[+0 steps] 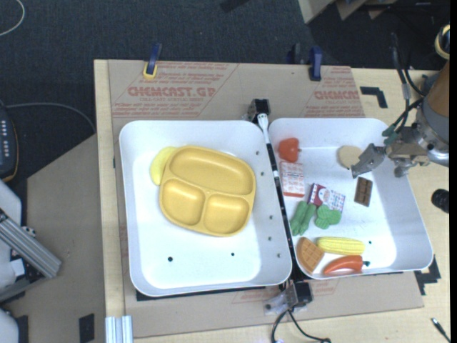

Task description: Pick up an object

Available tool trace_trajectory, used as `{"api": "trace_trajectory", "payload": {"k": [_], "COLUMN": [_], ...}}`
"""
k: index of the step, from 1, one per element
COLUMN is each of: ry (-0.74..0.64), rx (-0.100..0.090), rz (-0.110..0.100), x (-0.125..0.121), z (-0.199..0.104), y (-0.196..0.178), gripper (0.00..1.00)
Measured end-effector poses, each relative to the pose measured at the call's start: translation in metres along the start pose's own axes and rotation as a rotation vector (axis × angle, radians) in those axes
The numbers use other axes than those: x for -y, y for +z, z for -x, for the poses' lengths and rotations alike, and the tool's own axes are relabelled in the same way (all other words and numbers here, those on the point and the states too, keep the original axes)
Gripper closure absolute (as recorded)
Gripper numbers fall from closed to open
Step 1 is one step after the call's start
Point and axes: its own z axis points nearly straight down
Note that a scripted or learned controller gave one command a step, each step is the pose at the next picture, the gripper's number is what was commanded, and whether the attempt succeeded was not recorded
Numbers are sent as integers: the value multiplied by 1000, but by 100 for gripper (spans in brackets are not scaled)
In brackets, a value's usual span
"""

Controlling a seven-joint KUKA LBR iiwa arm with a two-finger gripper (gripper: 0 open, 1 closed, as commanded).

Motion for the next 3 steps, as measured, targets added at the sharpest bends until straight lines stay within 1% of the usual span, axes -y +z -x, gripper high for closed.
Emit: {"api": "trace_trajectory", "payload": {"k": [1,2,3], "ry": [-3,-3,-2], "rx": [2,0,0], "rz": [13,7,6], "x": [-2,-12,-7], "z": [0,-2,-2], "y": [-7,50,112], "gripper": [0,0,0]}}
